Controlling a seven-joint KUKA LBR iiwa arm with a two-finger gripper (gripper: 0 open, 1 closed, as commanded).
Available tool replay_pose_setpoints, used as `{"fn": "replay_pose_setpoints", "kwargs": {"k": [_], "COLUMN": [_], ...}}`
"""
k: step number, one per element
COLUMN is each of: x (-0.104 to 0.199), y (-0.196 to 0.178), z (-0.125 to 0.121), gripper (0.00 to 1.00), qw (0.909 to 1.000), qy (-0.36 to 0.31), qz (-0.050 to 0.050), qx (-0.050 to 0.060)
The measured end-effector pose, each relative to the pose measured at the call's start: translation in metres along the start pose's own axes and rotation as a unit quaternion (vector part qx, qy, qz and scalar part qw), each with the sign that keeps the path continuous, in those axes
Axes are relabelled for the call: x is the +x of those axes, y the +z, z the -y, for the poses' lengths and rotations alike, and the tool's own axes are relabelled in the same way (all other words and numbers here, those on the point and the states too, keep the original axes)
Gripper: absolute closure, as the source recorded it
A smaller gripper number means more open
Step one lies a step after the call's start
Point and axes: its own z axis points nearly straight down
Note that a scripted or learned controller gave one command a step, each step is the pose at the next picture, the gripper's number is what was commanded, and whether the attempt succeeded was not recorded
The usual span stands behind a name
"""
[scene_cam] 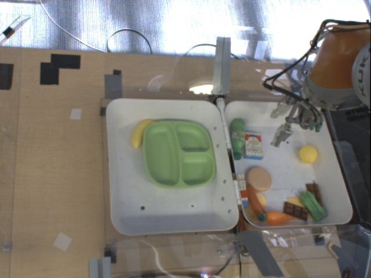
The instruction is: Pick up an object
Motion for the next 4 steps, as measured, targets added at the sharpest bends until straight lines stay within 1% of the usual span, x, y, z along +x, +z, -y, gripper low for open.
{"fn": "replay_pose_setpoints", "kwargs": {"k": [1,2,3,4], "x": [0.001,0.009,0.037,0.113], "y": [0.060,0.060,0.059,0.059], "z": [-0.035,0.058,-0.043,0.037], "gripper": [0.00,0.00,0.00,0.00], "qw": [0.9997,0.9986,0.9974,0.9976], "qy": [0.024,-0.052,-0.072,-0.069], "qz": [0.003,0.005,0.006,0.005], "qx": [0.000,0.001,-0.002,0.000]}}
